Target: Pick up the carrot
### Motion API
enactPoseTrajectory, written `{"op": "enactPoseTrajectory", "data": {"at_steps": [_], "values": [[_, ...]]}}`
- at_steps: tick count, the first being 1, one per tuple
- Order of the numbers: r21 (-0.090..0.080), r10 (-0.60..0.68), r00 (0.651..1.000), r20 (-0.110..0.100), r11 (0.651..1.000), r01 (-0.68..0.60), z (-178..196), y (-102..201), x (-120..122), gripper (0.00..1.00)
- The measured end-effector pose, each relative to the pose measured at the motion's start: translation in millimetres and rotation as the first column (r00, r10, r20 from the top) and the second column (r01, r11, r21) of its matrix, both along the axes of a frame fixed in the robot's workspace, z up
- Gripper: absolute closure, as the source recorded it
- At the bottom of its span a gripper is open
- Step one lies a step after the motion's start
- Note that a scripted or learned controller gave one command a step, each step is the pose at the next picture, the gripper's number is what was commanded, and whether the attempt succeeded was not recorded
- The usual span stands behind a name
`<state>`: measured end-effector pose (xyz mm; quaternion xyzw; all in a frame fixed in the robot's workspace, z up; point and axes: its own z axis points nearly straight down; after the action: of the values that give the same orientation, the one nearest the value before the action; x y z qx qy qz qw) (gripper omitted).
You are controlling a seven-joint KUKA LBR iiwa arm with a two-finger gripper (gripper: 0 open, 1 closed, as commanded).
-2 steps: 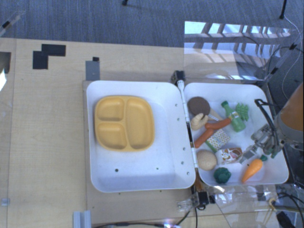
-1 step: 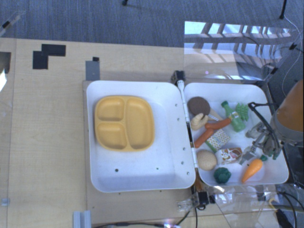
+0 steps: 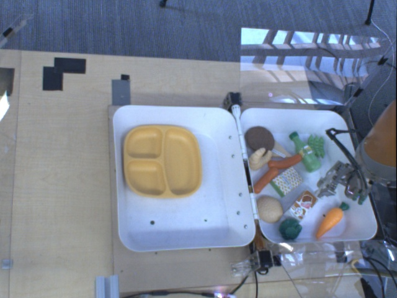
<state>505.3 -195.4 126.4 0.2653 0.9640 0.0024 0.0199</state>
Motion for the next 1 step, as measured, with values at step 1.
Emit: {"op": "enactPoseTrajectory", "data": {"at_steps": [1], "values": [[0.002, 0.0, 1.0, -0.004, 1.0, 0.0, -1.8, 0.9, -1.2, 0.0]]}}
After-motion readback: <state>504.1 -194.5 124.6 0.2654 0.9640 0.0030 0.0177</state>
